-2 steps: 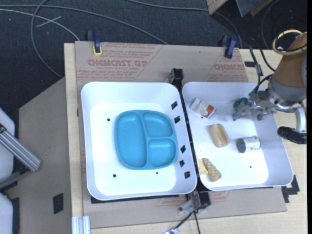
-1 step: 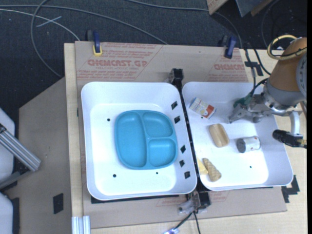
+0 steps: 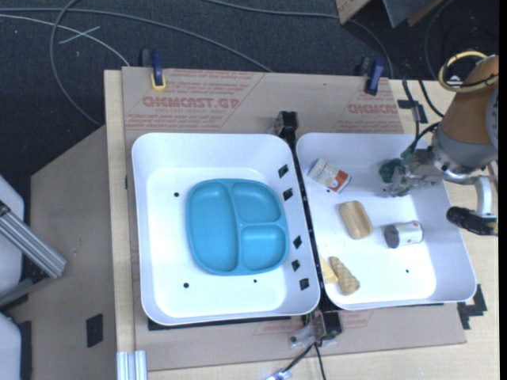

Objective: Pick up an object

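A: What is under everything?

B: A dark carpeted floor with thin pale cables looping across it. On it stands the worktop (image 3: 119, 212), a brown board with red printed lettering along its far edge, held there by two blue clamps (image 3: 158, 67).

A: And the containers?

B: Two shallow white bins side by side. The left bin (image 3: 150, 236) holds a blue plate (image 3: 237, 226) with three compartments, lying flat in the middle with white floor showing all round it. Small black marks run down the strip where the two bins meet.

A: The right bin?

B: The right bin (image 3: 444, 279) holds several small things, all apart from each other. A white packet with a red corner (image 3: 328, 174) lies at the far left. A tan oblong block (image 3: 356, 219) lies near the centre. A short grey cylinder (image 3: 402, 233) lies on its side just right of that block. A yellowish ridged piece (image 3: 341, 275) lies at the near left, close to the wall.

A: Where is the arm?

B: It comes in from the right, its orange band over the bin's far right corner. The tool (image 3: 396, 174) is low over the far right part of the bin, with something teal at its tip. I cannot tell how it stands, nor whether it grips anything.
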### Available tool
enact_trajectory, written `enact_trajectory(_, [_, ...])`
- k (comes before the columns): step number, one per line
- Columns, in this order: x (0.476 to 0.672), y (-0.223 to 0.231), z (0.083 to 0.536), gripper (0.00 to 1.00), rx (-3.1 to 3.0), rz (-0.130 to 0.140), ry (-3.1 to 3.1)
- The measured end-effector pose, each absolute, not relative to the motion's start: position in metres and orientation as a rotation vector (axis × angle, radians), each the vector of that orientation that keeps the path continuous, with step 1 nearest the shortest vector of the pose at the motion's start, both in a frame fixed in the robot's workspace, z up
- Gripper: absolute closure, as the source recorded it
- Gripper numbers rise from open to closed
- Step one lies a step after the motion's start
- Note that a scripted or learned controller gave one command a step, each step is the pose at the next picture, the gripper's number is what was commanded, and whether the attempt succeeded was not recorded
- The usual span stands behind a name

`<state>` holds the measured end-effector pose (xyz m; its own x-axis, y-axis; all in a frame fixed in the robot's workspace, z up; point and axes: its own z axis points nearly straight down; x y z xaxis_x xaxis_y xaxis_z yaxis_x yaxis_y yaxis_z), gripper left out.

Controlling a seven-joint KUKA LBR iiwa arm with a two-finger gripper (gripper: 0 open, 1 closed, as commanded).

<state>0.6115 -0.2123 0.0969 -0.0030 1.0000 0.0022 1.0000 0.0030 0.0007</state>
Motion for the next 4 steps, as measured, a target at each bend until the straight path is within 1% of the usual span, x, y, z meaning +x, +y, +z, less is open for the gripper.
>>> enact_trajectory(1, [0.607, -0.207, 0.158, 1.00, -2.223, -0.004, -2.227])
enact_trajectory(2, [0.617, -0.204, 0.207, 1.00, -2.223, -0.004, -2.226])
enact_trajectory(3, [0.614, -0.196, 0.267, 1.00, -2.223, -0.006, -2.229])
enact_trajectory(4, [0.620, -0.145, 0.252, 1.00, -2.216, 0.000, -2.224])
